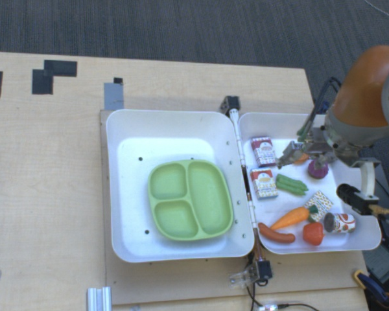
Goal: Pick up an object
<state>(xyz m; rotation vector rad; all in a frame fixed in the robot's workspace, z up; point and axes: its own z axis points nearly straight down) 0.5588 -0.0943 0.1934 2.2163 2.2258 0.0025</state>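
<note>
Nearest us, along the front of the right bin (369, 241), we see a smooth red-brown sausage (277, 234), a round red tomato (313, 233) and a small can (341, 223) lying on its side with a patterned label; just behind them lies a tapered orange carrot (292, 218) with a speckled packet (319, 201) at its thick end; further back come a bumpy green pod (291, 185) and a flat red-and-white carton (264, 183), then a second red carton (264, 151) nearer the far wall; a purple, onion-shaped piece (318, 169) sits close under the arm; these toys crowd one another, leaving little bare floor among them. In the left bin (117, 173) rests a glossy green plate (190, 200) with three compartments, alone on the white plastic. Both bins sit on a pale wooden desk (45, 193) marked with dark tape squares, with grey carpet beyond. The jaws (297, 151) hang low over the back of the right bin, between the far carton and the purple piece; whether they stand apart or together we cannot tell, nor whether they touch anything; above them bulges the arm's orange band (371, 86).
</note>
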